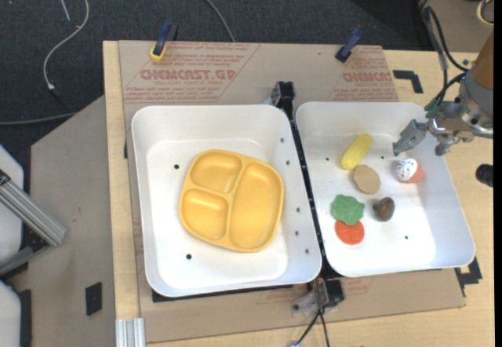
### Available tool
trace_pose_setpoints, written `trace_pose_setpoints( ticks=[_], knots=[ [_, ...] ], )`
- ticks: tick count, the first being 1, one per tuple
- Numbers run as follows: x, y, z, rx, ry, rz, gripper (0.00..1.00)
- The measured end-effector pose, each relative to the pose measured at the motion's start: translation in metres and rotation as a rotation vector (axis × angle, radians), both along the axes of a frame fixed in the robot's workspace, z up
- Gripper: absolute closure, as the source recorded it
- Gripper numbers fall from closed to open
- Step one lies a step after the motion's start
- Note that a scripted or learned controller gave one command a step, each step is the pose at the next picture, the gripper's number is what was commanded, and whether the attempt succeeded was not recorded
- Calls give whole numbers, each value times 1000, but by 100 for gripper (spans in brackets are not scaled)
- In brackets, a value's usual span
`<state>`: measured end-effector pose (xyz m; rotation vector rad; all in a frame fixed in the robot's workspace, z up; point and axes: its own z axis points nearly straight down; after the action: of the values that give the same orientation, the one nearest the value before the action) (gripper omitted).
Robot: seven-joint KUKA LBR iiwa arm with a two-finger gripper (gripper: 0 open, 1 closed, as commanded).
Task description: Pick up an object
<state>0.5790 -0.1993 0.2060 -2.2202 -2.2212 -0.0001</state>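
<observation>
White right bin (439, 251) holds your targets; the white-and-orange toy (407, 171) lies just below the gripper (424, 138). Jaws released, nothing grasped. Approach step; next, descend squarely over it.

You see the arm (480, 94) at the right edge: a rounded grey body with an orange band at its top, near the picture's border. Below the band sits a paler, silvery-grey ring, like a flange. From it comes the hand (427, 137), made of dull grey metal, with two angular fingers (409, 137) that look blocky rather than rounded. Dark cables (443, 39) loop past the arm's upper part, one black and one with a greenish-blue tint. You cannot read any screws or markings at this size.
</observation>
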Motion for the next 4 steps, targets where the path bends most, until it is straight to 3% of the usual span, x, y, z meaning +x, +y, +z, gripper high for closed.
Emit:
trace_pose_setpoints(
  ticks=[1,3,4],
  knots=[
    [0,0,0,0,0,0,0],
    [-16,-7,-112,2,6,-2,0],
    [-14,-8,-117,1,-2,0,0]
  ],
)
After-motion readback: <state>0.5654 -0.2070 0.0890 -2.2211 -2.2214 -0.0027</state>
